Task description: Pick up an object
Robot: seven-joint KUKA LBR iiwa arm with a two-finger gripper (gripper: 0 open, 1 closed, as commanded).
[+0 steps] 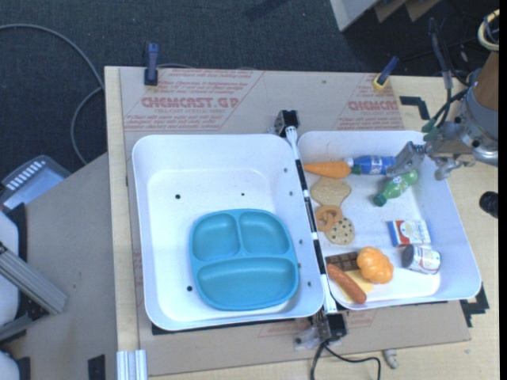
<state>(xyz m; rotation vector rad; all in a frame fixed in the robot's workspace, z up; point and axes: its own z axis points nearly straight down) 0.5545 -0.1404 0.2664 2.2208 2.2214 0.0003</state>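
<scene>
- Bench (pixel 238 101) carries two white bins side by side; your camera looks down on both at a slant.
- Left bin (pixel 158 172) holds a blue divided plate (pixel 242 258), lying flat toward the near right part.
- Right bin (pixel 455 236) holds the loose items; check them in turn.
- Carrot (pixel 327 169) lies at the far left of that bin, with a blue-capped bottle (pixel 371 164) just beside it to the right.
- Green bottle (pixel 394 188) lies tilted, near the far right, just below the claw.
- Tan cookie (pixel 329 191), pretzel (pixel 325 214) and chip cookie (pixel 341 229) run down the left wall.
- Orange (pixel 375 265) sits near the front, touching a hot dog (pixel 347 283) and a brown bar (pixel 343 260).
- Two small cartons (pixel 408 232) (pixel 422 259) lie at the right, close together.
- Arm enters from your right; claw (pixel 424 157) hangs over the far right corner of the right bin, between the blue-capped bottle and the rim.
- Claw state: you cannot tell how far apart it stands, and nothing is seen gripped in it.
</scene>
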